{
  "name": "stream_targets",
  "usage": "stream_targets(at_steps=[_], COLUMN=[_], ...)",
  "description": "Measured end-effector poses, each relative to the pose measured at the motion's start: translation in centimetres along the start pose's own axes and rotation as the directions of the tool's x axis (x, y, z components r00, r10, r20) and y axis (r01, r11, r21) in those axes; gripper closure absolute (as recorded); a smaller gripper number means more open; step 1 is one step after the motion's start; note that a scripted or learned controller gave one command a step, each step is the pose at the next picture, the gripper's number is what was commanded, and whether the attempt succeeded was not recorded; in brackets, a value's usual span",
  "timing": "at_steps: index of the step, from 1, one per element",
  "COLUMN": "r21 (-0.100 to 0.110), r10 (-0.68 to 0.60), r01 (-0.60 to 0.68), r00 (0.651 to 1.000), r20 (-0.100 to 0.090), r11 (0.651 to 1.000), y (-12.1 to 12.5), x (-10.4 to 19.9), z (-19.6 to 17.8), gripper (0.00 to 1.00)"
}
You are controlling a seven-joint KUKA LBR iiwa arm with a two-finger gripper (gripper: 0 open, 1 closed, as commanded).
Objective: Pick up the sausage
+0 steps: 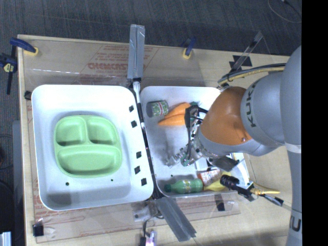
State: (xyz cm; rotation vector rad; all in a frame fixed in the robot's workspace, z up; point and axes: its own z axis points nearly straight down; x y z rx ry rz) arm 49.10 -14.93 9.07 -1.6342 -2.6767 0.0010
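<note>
Camera view: gripper (180, 158) hovers low at mid-frame in the right bin (154, 137); finger state unclear. Reach step; sausage must be located next.

Divided plate (88, 146) in left bin (41, 137); bottle (184, 185), perhaps carrot (174, 115), in right bin (154, 137).

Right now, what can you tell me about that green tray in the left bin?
The green tray is a pale green divided plate, plastic by its look, with rounded corners and a raised rim. It has three sections: two small ones at the far side and one wide one nearer the camera. All three look bare. It lies flat on the floor of the left bin, about at its middle and apart from the walls. Nothing touches it from above.
</note>
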Motion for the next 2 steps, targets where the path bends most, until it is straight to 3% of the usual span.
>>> stream_targets(at_steps=[1, 2], r21=[0.000, -0.002], r10=[-0.144, -0.402], r01=[0.144, 0.402], r00=[0.990, 0.916], r20=[0.000, 0.009], r11=[0.990, 0.916], y=[-1.2, -1.6], x=[0.8, -0.2], z=[0.0, -10.4], gripper=[1.00, 1.00])
